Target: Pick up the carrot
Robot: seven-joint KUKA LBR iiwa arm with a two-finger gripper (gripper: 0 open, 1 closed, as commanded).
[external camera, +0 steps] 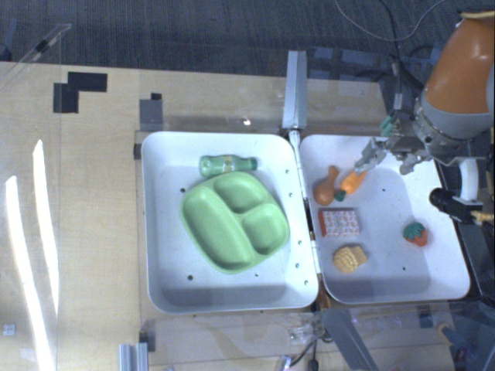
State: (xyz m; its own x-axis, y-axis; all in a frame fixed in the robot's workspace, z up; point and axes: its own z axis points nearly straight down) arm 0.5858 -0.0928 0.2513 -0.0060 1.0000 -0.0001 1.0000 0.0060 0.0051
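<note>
The carrot [353,182] is small and orange with a green end at its lower left. It lies slanted in the upper left of the right bin [387,284]. My gripper [388,161] hangs just up and to the right of it, open. The left finger [370,157] ends close above the carrot's upper tip, and the right finger [407,164] stands farther right. Nothing is between the fingers.
A brown drumstick-shaped toy [326,186] lies right beside the carrot on its left. Below are a red-checked packet [340,222], a yellow corn piece [349,258] and a red fruit [416,234]. The left bin [162,284] holds a green divided plate [236,221] and a green bottle [227,164].
</note>
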